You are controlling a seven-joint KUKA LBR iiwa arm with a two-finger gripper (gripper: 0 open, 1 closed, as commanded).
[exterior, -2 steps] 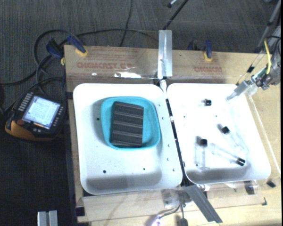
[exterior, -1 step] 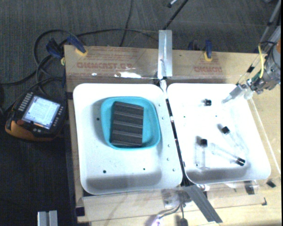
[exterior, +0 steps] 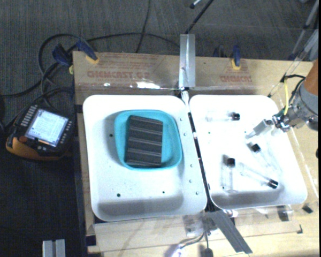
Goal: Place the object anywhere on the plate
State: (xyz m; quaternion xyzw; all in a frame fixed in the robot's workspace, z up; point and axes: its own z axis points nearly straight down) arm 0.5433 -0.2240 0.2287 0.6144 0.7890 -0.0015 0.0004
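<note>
At the right bin's far-right edge we see the claw (exterior: 268, 124), reaching in from the grey arm with its orange band (exterior: 312, 82); we cannot tell if the claw is parted or closed, too small and blurred. It sits over the shallow white right bin (exterior: 289, 194), near its upper right corner. Just below and left of it we see clear plastic tubes with black caps scattered on the bin floor: one (exterior: 253, 147) close by, one (exterior: 234, 116) near the top, one (exterior: 229, 163) mid-bin, one (exterior: 272, 183) toward the lower right. None touches the claw as far as we can see. Well apart, in the shallow white left bin (exterior: 101, 197), we have the teal rounded-square plate (exterior: 172, 143) carrying the dark grey ribbed rectangular block (exterior: 144, 141), lying flat at the centre. Both bins sit side by side on the wooden worktop (exterior: 123, 71).
</note>
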